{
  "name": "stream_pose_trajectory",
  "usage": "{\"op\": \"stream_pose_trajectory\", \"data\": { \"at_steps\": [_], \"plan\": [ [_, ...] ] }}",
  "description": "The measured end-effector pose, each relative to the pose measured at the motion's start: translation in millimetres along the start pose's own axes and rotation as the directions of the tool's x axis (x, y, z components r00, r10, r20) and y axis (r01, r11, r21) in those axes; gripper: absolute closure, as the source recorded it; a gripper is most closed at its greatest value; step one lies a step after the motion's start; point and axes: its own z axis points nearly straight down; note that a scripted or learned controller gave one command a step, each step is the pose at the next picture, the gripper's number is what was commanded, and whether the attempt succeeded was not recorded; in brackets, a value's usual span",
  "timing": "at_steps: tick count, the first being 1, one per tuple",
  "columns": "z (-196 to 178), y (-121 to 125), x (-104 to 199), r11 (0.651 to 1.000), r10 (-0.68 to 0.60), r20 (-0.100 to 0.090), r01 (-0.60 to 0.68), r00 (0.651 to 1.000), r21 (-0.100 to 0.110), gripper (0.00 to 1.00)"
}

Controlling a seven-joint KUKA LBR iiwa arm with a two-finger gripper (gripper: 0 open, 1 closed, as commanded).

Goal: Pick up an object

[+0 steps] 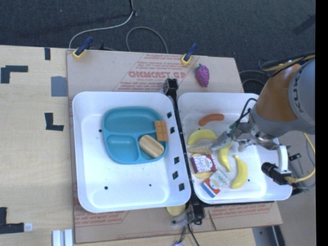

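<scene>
Gripper [225, 141] down in the right bin [256, 100], tips among the bananas – can't tell if it has anything.

You've got the arm [279, 104] coming in from the right w/ the orange band over the bin's right side. Can't tell whether the gripper is wide, narrow or gripping. Just below the tips: a small banana [224, 159], touching or nearly so. Just left: a yellow banana [201, 136]. Below-right: a bigger banana [240, 172]. Above-left, near: a red sausage [211, 118]. Below-left: a red packet [202, 163], then a white/red packet [214, 182]. Well left, in the left bin [84, 152]: a blue divided plate [120, 132] w/ a bread roll [151, 145] and a brown wafer [161, 130]. Far above, outside the bins on the board [115, 70]: purple grapes [202, 75].
</scene>
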Motion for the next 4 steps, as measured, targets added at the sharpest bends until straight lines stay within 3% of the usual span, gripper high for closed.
{"op": "stream_pose_trajectory", "data": {
  "at_steps": [1, 2, 3, 4],
  "plan": [
    [23, 13, 0, 1.000, -0.005, -0.010, 0.005, 1.000, -0.014, 0.00],
    [11, 15, 1, 1.000, -0.007, -0.008, 0.007, 1.000, -0.022, 1.00],
    [-72, 37, 74, 1.000, -0.010, -0.001, 0.010, 1.000, -0.013, 1.00],
    [-67, 21, 127, 1.000, -0.007, -0.001, 0.007, 1.000, -0.005, 1.00]
  ]
}}
